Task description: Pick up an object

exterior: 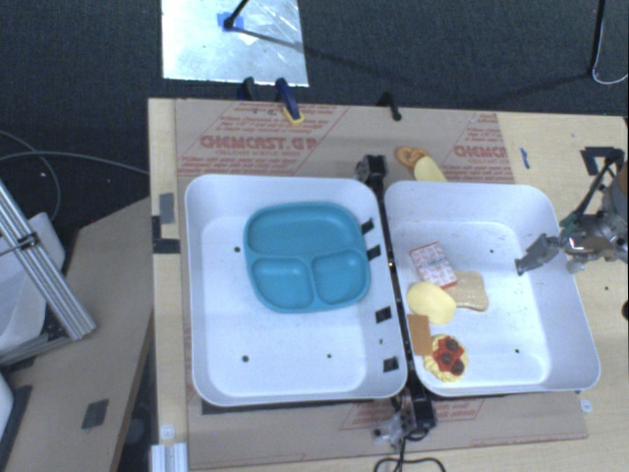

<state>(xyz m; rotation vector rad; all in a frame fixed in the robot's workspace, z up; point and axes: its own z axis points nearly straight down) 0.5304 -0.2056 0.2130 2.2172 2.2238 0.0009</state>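
Nearest the lower edge of the camera view, a small round yellow toy pizza with red topping lies in the front left corner of the right shallow white plastic bin, touching a narrow brown wafer-like strip on its left. Just behind them sit a pale yellow egg-shaped piece, a tan toast-shaped slice and a pink-checked white square card, bunched along the bin's left wall. From this cluster the grey two-finger gripper lies to the right and slightly rearward, near the bin's right wall and well apart from every piece; whether its fingers are open or closed cannot be told, and nothing is seen held in it. A pick would therefore call for travel leftward and toward the front. Beyond, the left white bin holds a blue three-compartment plastic plate; both bins rest on the cardboard-covered worktop.
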